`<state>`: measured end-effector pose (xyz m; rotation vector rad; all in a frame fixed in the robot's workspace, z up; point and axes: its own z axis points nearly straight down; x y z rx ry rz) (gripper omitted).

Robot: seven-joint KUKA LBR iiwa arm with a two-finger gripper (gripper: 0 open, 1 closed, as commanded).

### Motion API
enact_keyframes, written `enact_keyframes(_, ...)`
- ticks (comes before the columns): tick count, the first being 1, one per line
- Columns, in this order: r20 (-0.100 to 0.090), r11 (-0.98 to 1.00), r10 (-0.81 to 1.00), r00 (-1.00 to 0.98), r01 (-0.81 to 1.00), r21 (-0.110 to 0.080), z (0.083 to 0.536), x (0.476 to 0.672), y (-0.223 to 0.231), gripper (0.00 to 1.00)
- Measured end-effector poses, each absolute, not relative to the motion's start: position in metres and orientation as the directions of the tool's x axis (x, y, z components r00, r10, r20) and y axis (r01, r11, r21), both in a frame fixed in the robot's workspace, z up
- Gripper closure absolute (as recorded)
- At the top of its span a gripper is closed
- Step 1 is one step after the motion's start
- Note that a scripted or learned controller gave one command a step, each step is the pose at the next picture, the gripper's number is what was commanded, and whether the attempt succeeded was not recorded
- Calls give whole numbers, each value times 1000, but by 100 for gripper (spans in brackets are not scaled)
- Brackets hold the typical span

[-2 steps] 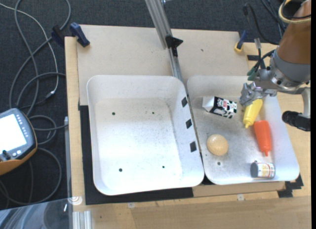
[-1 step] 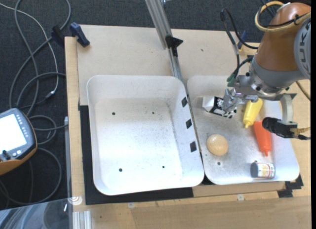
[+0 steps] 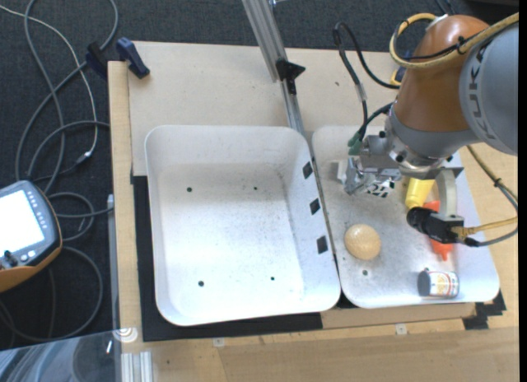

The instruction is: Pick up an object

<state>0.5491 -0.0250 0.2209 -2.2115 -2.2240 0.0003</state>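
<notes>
A grey robot arm with an orange band reached in from the right over the right bin (image 3: 387, 290), one of two shallow white bins set side by side. Its gripper (image 3: 356, 178) hung low over the far left part of that bin, close to the wall it shares with the left bin (image 3: 222, 232). Whether the gripper was open or closed could not be told.

Just to the gripper's right sat a small black-and-white patterned block (image 3: 380, 189), partly covered by the wrist. Right of the block lay a yellow object (image 3: 418, 190). Its upper end was hidden under the arm, so its direction could not be judged.

Nearer the camera, a tan lump (image 3: 362, 241) rested on the bin floor. It was almost round and pointed no clear way. In the near right corner a small bottle (image 3: 437, 283) lay on its side, its long axis running left to right across the view with the darker end to the left. A small orange-red piece (image 3: 443, 249) lay between the yellow object and the bottle.

The tan lump and the bottle were well apart, with bare floor around each. A slanted metal rail (image 3: 259, 18) crossed the bench beyond the bins.
</notes>
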Motion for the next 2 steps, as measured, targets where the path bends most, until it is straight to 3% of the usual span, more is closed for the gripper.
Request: enact_keyframes(2,3,7,1000,-7,1000,-5,225,527,86,100)
